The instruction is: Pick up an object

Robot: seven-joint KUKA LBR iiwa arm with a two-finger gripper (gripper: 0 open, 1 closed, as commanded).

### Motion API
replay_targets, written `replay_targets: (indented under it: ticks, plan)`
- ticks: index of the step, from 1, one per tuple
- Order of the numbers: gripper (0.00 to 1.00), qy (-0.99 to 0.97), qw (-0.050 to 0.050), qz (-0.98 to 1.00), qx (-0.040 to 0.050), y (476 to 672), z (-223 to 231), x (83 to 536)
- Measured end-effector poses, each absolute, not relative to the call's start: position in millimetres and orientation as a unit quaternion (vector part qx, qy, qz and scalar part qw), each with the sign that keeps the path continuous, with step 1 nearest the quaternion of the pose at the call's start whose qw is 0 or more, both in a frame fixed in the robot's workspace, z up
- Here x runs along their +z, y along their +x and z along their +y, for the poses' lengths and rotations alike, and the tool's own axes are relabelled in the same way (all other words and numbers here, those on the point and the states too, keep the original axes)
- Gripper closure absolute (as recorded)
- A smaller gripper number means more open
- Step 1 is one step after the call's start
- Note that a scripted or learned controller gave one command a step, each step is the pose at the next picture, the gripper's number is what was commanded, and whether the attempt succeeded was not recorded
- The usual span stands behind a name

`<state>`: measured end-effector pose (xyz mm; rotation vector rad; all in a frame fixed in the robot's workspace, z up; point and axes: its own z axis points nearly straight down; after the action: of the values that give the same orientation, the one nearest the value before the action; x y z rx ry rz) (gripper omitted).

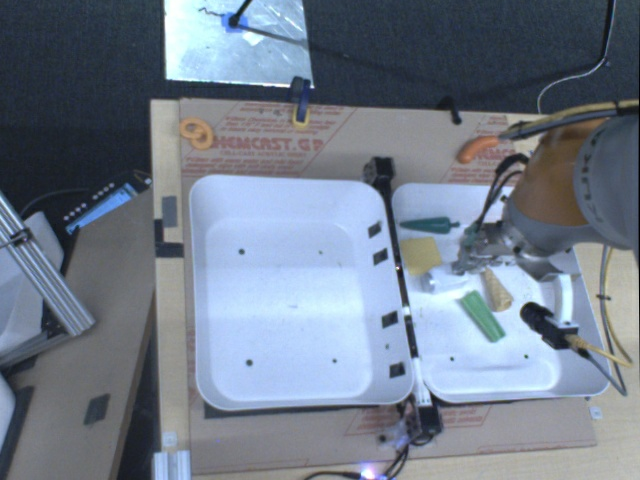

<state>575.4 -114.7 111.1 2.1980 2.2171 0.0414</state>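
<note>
Two white bins sit side by side on the bench (400, 133), and every loose thing in them lies in the right bin (480, 368), the one on the view's right. The left bin (290, 308) shares a long wall with it. The arm comes in over the right bin's far right corner, and the gripper (467, 260) hangs low over the floor of that bin, in its far half and about midway between its side walls. Whether it is spread or pressed together I cannot tell from this slant, and nothing can be seen pinched in it. A yellow sponge (420, 255) lies just beside it, toward the shared wall. A teal tool (430, 224) lies flat near the far edge, just beyond the sponge. A wooden peg (496, 291) lies close by the gripper on its near side; contact between them is unclear. A green block (483, 316) lies tilted near the bin's middle, just beside the peg. Outside the bins, an orange ring (197, 133) rests at the bench's far left corner.
</note>
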Motion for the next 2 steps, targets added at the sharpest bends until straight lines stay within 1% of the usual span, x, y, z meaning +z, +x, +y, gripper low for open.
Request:
replay_targets:
  ticks: [1,2]
  plan:
    - [1.00,0.703,0.003,0.711,0.0041,591.1,-38,190]
    - [1.00,0.703,0.003,0.711,0.0038,648.2,25,217]
